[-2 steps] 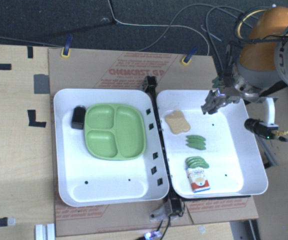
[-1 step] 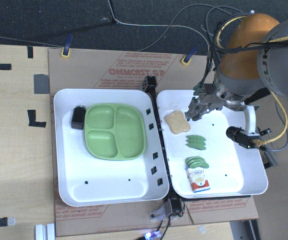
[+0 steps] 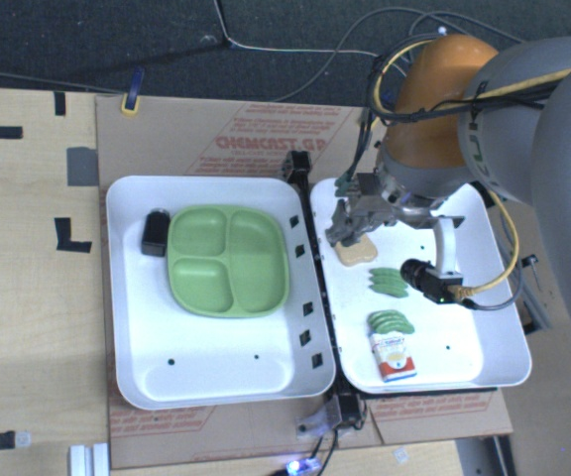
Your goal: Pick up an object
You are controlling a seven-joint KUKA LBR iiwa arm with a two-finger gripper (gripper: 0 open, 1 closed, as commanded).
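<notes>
While the pincer [image 3: 350, 228] hangs low over the right bin [image 3: 464, 360], whether it grips anything cannot be told. Just beneath its tip lies a tan biscuit-like piece [image 3: 356, 253], seemingly touching. Beyond that sit green pea pods [image 3: 389, 283] and a small red-and-white packet [image 3: 395, 355].

A: What's the arm [image 3: 523, 117] like, at the frame's upper right?
B: Smooth grey casing, with a rounded orange band [image 3: 444, 92] above the wrist.
A: Cables?
B: Thin yellow and black ones loop around it. The gripper [image 3: 350, 221] is dull grey metal.
</notes>
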